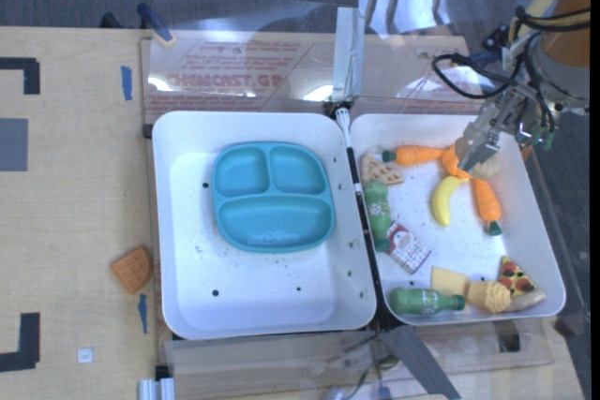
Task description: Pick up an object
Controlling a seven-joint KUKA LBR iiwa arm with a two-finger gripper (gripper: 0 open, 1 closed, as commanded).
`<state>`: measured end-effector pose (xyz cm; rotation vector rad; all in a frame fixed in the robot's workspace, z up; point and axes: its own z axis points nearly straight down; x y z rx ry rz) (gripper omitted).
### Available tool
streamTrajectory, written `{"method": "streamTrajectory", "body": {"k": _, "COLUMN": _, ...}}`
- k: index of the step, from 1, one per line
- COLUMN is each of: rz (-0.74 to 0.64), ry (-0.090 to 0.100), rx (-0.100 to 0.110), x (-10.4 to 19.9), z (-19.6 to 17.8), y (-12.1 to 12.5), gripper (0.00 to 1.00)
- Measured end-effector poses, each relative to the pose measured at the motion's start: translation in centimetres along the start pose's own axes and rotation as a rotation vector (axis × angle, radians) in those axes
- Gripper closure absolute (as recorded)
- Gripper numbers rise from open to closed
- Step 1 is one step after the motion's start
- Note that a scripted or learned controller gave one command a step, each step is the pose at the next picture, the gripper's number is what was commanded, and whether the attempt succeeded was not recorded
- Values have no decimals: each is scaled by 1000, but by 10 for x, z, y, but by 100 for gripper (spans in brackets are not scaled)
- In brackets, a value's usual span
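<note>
We see the gripper [476, 151] low in the upper right of the right bin [544, 229], at the carrots [485, 198]. Grip state: can't tell. Carrots look like light, stiff, slick plastic; we'd pinch one mid-body, across its width.

A single fixed camera looks down on the bench [66, 201] at a slant from above its near edge, far enough back to take in both white bins: the left bin [178, 295] mid-frame, the right bin [544, 248] toward the right.
</note>
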<state>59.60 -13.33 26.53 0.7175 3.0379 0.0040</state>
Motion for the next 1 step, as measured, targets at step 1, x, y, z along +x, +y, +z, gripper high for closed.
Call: {"method": "streamTrajectory", "body": {"k": 1, "rz": 44, "ry": 14, "rx": 5, "x": 89, "z": 3, "y": 12, "gripper": 100}}
